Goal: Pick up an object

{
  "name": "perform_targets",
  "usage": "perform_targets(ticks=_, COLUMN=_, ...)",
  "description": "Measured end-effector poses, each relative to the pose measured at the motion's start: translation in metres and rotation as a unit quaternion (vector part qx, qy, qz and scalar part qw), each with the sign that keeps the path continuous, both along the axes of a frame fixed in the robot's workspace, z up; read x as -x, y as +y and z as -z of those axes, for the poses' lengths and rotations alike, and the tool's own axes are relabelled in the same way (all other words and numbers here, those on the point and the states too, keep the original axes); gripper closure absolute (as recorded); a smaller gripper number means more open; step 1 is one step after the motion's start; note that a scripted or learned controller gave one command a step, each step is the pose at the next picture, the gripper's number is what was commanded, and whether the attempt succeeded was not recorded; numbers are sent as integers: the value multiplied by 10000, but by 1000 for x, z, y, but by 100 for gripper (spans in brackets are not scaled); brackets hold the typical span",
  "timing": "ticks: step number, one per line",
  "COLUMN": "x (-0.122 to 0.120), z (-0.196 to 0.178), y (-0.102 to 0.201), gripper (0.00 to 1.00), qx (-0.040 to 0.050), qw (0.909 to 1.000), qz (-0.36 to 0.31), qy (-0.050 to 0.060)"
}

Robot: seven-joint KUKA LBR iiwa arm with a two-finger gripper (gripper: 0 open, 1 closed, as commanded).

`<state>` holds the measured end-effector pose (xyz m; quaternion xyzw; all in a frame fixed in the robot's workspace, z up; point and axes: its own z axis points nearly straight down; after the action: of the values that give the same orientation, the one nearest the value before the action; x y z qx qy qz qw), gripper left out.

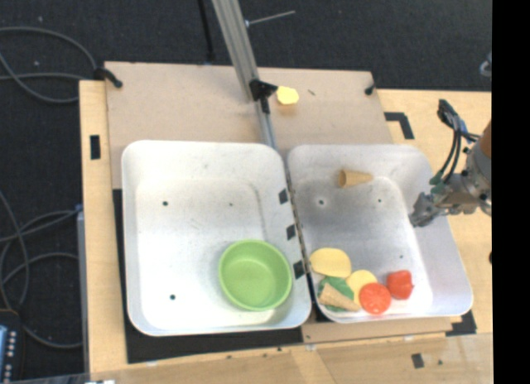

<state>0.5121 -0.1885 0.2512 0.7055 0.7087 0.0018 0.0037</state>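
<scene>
Camera view: toy food heaped in the near corner of the right bin [431, 208] — yellow pieces [331, 261], two red ones [375, 298], likely slid there together, so tightly packed for picking. Farther up the same bin, a lone cone [354, 178], well apart, probably the easier target. Over that bin's right rim, pincer [424, 208], state impossible to tell. Left of that bin, a green bowl [255, 273].

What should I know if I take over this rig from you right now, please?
Gripper: at the right bin's right rim, nothing seen between its fingers.
Things: tan cone alone near the top of the right bin; yellow and red toy foods heaped at its bottom edge; green bowl in the left bin; small yellow piece on the board behind.
Done: nothing lifted.
Left: the whole pick.
</scene>
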Motion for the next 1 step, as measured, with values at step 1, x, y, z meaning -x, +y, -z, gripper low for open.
perform_targets(ticks=1, x=-2, z=-43, y=-1, gripper=100, qx=-1, qw=10000, qz=-2, qy=3)
